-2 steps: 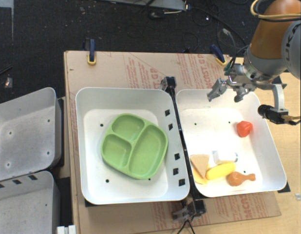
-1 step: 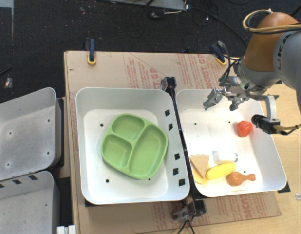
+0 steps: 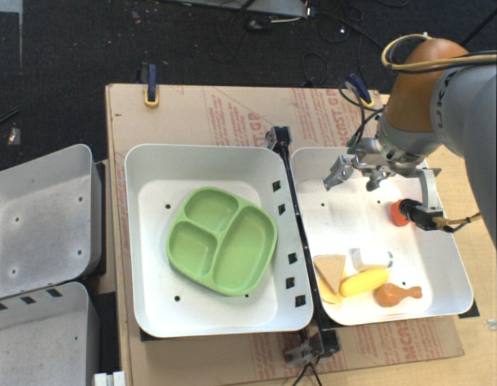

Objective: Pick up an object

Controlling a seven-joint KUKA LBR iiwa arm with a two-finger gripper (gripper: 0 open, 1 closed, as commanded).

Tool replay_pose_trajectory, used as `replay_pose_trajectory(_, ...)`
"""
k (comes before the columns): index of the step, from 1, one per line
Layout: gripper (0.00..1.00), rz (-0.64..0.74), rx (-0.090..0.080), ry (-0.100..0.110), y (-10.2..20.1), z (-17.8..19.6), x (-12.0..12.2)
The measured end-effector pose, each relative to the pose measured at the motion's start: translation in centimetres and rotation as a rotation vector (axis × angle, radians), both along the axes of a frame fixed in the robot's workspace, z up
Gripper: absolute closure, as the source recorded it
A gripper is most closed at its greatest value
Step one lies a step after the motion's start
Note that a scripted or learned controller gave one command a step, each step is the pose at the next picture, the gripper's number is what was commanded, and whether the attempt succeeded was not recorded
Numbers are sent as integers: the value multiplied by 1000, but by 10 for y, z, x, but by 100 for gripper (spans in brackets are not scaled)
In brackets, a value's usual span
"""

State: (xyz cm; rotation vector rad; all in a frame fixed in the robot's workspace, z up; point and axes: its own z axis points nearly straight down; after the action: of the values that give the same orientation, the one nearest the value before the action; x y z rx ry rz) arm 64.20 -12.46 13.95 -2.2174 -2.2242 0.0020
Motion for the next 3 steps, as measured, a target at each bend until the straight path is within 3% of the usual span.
replay_pose_trajectory(1,0,-2,0,0,1,-49,0)
replay_pose_trajectory(2,100,-2,-1,-4,0,-36,1)
replay_pose_trajectory(3,100,-3,-1,-8,-3,27,3)
